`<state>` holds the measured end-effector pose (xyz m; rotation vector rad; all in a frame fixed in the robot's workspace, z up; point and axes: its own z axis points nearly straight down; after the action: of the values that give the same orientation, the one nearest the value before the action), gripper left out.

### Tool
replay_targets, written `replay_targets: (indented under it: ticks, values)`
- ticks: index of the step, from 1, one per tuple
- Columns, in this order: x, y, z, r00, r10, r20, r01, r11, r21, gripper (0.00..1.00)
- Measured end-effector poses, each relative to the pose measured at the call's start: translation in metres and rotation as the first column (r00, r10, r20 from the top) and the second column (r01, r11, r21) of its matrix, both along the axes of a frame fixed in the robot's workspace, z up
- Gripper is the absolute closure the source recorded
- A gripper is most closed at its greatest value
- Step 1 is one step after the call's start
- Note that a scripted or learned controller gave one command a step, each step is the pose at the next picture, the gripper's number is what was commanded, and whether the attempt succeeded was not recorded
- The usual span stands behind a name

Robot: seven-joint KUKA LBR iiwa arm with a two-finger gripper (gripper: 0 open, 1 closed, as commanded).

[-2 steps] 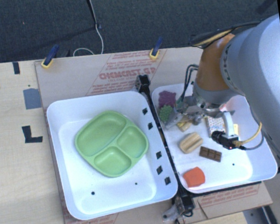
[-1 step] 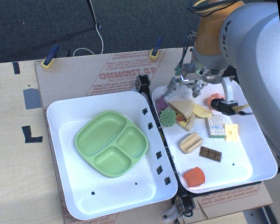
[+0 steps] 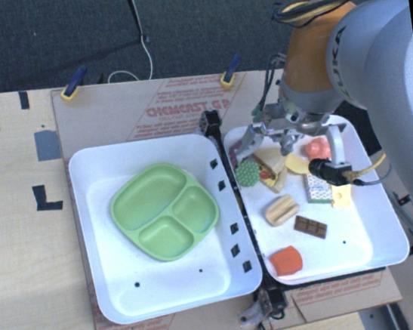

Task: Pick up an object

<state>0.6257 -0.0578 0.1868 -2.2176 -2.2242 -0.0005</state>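
Red "CHICKEST GR…" lettering, partly legible, marks the brown cardboard sheet (image 3: pixel 175 107). The grey two-finger gripper (image 3: pixel 275 139) hovers above the right white bin (image 3: pixel 381 239); jaw state cannot be told.

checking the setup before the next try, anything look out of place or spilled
Nothing stands out. The green divided plate lies flat in the left bin, and the toy foods are scattered inside the right bin, none over a rim.
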Motion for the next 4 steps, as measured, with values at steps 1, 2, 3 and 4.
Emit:
replay_targets:
  ticks: [1,2,3,4]
  values:
    - [-0.043,-0.043,-0.068,1.000,-0.007,-0.010,0.007,1.000,-0.001,0.00]
    - [0.001,-0.045,-0.096,1.000,0.000,-0.001,0.000,1.000,0.001,0.00]
    - [0.037,-0.049,-0.101,0.999,0.004,-0.043,-0.004,1.000,0.000,0.00]
    - [0.035,-0.051,-0.091,0.999,0.002,-0.049,-0.002,1.000,-0.005,1.00]
